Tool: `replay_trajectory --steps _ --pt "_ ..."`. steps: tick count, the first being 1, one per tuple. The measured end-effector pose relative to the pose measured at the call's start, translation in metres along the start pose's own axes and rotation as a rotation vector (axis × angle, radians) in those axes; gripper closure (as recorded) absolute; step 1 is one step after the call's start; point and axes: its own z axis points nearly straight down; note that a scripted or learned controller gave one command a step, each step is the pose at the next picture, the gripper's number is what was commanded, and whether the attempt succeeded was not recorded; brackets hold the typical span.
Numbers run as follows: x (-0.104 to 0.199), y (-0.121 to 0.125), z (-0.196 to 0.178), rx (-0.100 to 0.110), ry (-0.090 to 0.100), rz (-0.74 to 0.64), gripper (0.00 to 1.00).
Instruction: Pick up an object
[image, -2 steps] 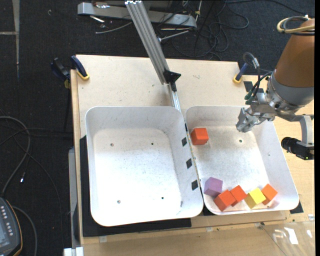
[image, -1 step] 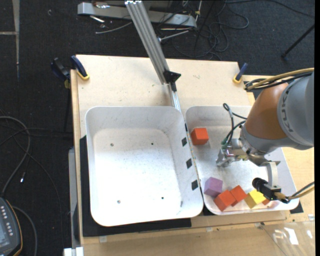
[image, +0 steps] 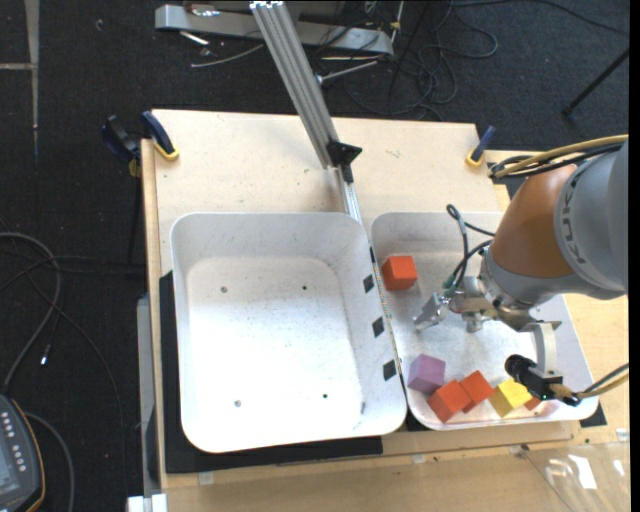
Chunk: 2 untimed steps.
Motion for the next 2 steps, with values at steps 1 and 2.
replay_trajectory --steps 1,2 --pt "0.066 -0.040 -0.104 -0.006 0.001 -0.008 0.00" --pt "0.084 -0.013 -0.100 -0.001 0.000 -0.006 0.00"
